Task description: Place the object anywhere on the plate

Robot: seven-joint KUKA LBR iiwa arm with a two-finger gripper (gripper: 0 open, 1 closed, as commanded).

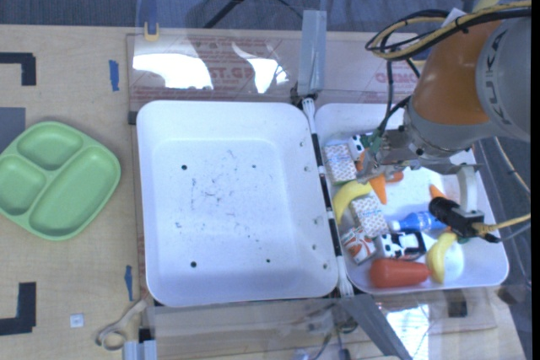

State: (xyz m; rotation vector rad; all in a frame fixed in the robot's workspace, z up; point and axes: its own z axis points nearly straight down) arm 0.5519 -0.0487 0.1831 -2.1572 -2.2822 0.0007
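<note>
Wood-toned surface (76, 282) fills my feed, with dark carpet beyond it at twelve o'clock and black tape marks along the nine o'clock edge. Farthest toward nine o'clock I see the plate (57, 180), a green divided one with three wells, lying flat on the bare surface, well apart from both bins. At seven o'clock a loop of tan cord (118, 331) lies near the corner of the left bin.

Next comes the left bin (228, 198), white, its floor scuffed with faint marks and a few dark dots. Clear plastic sheeting (211, 63) stands behind it at twelve o'clock.

At three o'clock sits the right bin (494, 270), touching the left one along their shared edge and crowded with toys: a banana (350, 196) near the shared edge, a patterned packet (341, 161) at its twelve o'clock, a carrot (381, 186) just beside, a blue bottle (417, 222), a black-and-white cow (400, 244), a red pepper (398, 271) at the six o'clock rim, and a yellow piece (439, 255) next to it.

My arm (472, 88) reaches in from three o'clock, and the tool (378, 154) hangs over the twelve o'clock part of the right bin, above the carrot and packet. I cannot tell how the tool stands; clutter hides it.
</note>
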